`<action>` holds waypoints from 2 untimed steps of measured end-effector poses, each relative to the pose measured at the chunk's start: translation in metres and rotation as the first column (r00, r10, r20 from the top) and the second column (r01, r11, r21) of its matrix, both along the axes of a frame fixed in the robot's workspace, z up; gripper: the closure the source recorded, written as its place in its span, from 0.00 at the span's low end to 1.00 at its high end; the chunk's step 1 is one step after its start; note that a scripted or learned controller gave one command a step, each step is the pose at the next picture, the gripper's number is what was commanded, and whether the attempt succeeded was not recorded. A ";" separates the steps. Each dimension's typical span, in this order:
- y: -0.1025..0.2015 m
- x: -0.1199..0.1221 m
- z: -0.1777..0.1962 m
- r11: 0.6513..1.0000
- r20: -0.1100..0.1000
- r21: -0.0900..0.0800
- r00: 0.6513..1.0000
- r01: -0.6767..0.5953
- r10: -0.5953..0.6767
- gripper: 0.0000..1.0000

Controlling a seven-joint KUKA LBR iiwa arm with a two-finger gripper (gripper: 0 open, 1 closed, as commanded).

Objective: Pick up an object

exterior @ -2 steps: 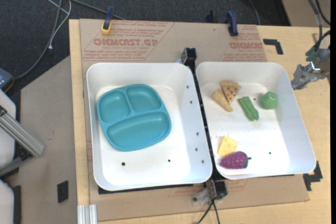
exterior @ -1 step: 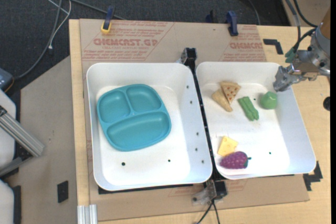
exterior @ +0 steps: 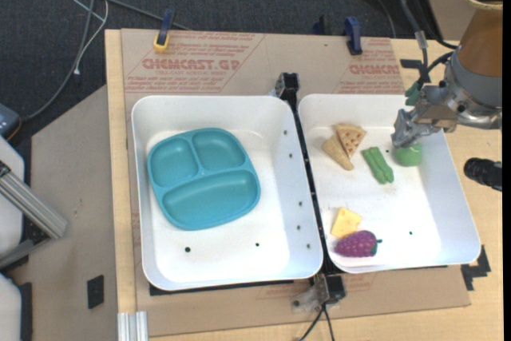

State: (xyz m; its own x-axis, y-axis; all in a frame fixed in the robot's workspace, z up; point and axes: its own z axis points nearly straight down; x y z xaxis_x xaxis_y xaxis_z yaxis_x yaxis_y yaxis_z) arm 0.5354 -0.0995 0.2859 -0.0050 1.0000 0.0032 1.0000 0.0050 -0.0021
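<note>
My gripper (exterior: 406, 136) hangs low over the far right part of the right bin (exterior: 447, 212). A small round green object (exterior: 410, 156) lies directly under its tip, and whether the two touch is unclear. Just to the left lies a long green vegetable piece (exterior: 378, 165). Further left, a tan sandwich wedge (exterior: 349, 140) rests against a tan bread piece (exterior: 336, 154). Near the bin's front left corner sit a yellow cheese wedge (exterior: 345, 221) and a purple grape bunch (exterior: 356, 243).
The left bin (exterior: 160, 251) holds a teal divided plate (exterior: 204, 176). A black clamp (exterior: 287, 84) sits at the far end of the ridge between the bins. Blue clamps (exterior: 165, 26) (exterior: 352, 33) grip the cardboard's far edge.
</note>
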 end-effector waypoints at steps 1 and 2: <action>0.050 -0.015 -0.021 1.000 -0.003 0.000 1.000 0.000 0.000 1.00; 0.113 -0.021 -0.034 1.000 -0.002 0.001 1.000 -0.001 0.001 1.00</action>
